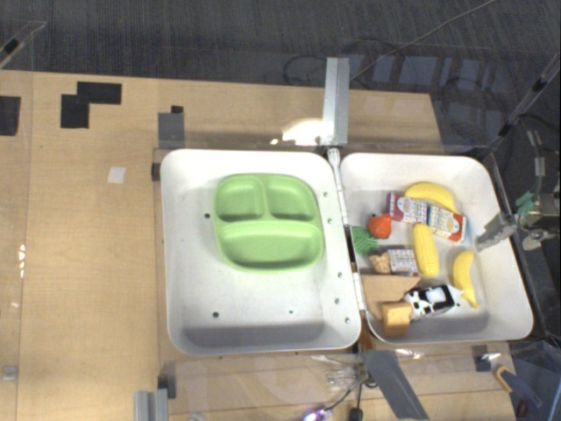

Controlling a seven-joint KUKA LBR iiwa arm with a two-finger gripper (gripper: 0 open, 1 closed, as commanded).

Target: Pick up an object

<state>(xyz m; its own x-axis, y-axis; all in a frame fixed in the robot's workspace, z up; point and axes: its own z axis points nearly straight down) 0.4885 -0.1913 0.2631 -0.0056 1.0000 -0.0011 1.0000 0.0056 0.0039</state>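
The right bin holds a pile of toy food. A yellow banana lies at the back above a red and white carton. Beside them are a corn cob, a red tomato, a green piece and a small wrapped bar. Nearer the front lie a second banana, a black and white cow-patterned toy and a tan block. My gripper hangs at the right bin's right rim, to the right of the carton and apart from the objects.
The left bin holds a green divided plate. A metal post stands behind the seam between the bins. Dark cables and a frame crowd the right side beyond the bin. Wooden bench surface extends to the left.
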